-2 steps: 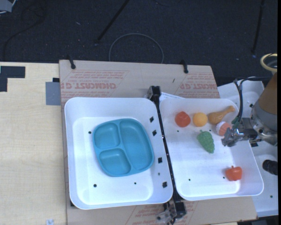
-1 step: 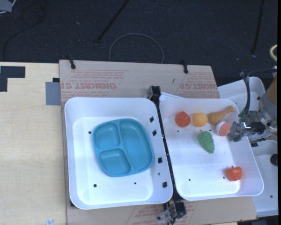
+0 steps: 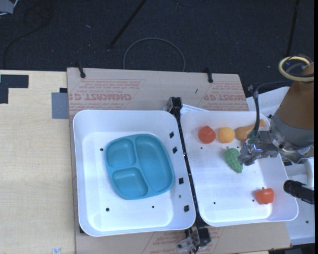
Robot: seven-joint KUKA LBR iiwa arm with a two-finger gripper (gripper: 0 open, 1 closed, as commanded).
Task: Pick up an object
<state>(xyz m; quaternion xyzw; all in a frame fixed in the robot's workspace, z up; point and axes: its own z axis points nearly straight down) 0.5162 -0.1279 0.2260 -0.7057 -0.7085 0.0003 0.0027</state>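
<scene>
**Pincer low in right bin, next to green item — grip state unclear**

Arm (image 3: 299,115) came in from the right, orange band visible above the wrist. Pincer (image 3: 250,153) sat low over the right bin (image 3: 217,216), upper-right part of it. Couldn't tell how far open it was or whether it had hold of anything; the tip was a blurry metallic clump from this angle.

Relative to the pincer:
- Green object (image 3: 233,160): just to its left, slightly below. Touching or nearly so, can't resolve which. Lay on the bin floor, tilted diagonally.
- Orange round object (image 3: 226,135): up and left, near.
- Red round object (image 3: 206,135): further left of that, just beside the orange one.
- Yellow-orange elongated object (image 3: 249,130): directly above, partly hidden by the wrist hardware.
- Red object with a small stem (image 3: 264,196): below and a bit right, well apart, near the bin's lower-right corner.
- Left bin (image 3: 90,216): far left, holding a blue three-compartment plate (image 3: 139,165), compartments bare.

Both bins sat on cardboard (image 3: 148,91) over the bench.
</scene>
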